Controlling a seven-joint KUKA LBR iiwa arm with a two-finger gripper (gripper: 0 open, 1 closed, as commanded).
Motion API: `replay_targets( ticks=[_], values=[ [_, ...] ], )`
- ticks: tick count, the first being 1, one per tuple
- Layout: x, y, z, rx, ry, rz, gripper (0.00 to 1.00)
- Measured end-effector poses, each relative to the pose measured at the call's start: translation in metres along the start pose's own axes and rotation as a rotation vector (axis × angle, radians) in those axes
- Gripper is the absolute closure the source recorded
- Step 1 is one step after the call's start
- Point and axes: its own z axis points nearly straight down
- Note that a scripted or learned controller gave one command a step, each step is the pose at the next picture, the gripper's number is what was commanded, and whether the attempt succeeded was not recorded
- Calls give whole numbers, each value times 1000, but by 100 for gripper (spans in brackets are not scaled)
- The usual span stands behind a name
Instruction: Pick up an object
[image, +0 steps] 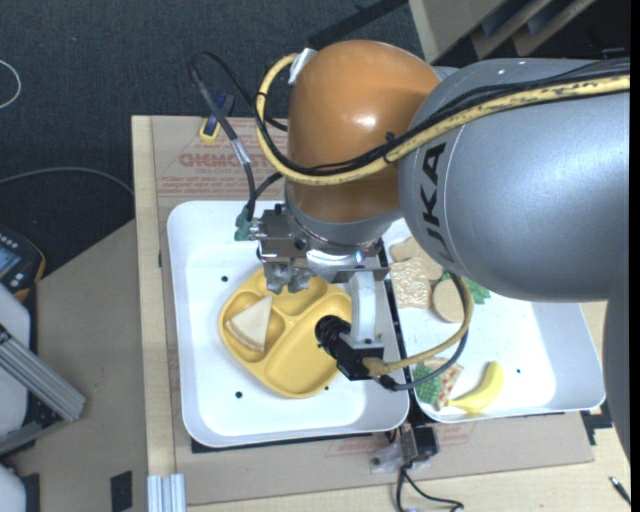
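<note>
One yellow divided tray (285, 350) and one banana (478, 390) lie in two white bins (200, 330); the gripper (285, 270) sits over the tray, jaw state indiscernible, other items hidden.

Grey arm (520, 170), wrist pointing down

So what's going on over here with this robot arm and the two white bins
A grey arm with an orange band reaches in from the right and hangs low over the left bin. Its gripper sits right above a yellow divided tray that has a pale wedge lying in one section. Whether it has hold of anything cannot be told from here. The right bin holds a banana, a round cracker and a few other small food items, untouched.
</note>
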Motion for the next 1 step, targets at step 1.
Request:
replay_targets(
  ticks=[1],
  values=[
    [10, 25, -151, -26, 9, -3, 100]
  ],
)
